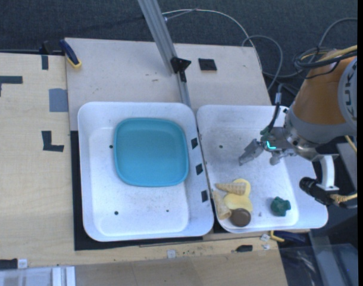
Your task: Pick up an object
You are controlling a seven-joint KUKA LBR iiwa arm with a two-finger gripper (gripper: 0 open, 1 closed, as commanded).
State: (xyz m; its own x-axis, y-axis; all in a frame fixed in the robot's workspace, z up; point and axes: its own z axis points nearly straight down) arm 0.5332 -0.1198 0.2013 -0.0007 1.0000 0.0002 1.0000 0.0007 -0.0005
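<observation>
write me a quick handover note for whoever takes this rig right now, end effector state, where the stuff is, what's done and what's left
End effector: hovering over the right shallow white bin, mid bin, nothing between its fingers; whether it is open or shut cannot be told.

Things: a cluster of pale yellow cone-shaped toys with a brown round piece lies at the right bin's near edge, towards its left corner. A small dark green lumpy object sits apart from it, near the same edge. A square turquoise plate lies flat in the left white bin.

Done: nothing picked yet.

Left: descend on one object, grasp, lift.
</observation>
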